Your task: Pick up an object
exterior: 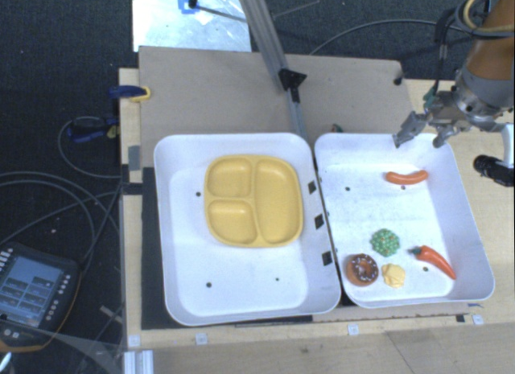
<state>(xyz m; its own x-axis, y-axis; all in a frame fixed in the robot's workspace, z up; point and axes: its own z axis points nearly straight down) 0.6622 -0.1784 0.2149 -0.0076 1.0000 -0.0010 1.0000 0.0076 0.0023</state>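
The tool [422, 131] hangs over the far right corner of the right bin [475, 228], its 2 fingers [405, 133] spread wide with nothing between them. The grey arm with its orange band [489, 59] reaches in from the right edge above it.

Inside the right bin lie 5 toy foods. A toy sausage [405, 176], orange-red and lying crosswise, sits in the far half of the bin, nearest the tool but below it and apart from the fingers. Toward the near end, a green broccoli-like piece [385, 242] sits near the middle. Just nearer than that, a brown doughnut [362, 269] lies beside the bin's left wall, with a small pale yellow piece [393, 275] just to its right. A toy carrot [435, 260], orange-red with a green tip, lies at a slant near the right wall.

The left bin [185, 284] holds a yellow divided plate [253, 200] with 3 compartments, resting flat in the bin's far half.

Both bins stand side by side on the tan surface [209, 91]. A grey pole [261, 22] slants down from the top and ends at a black clamp [291, 80] on the surface. To the left, on the dark floor [56, 67], lie cables [72, 195] and a handheld control pendant [30, 288] with a lit screen.
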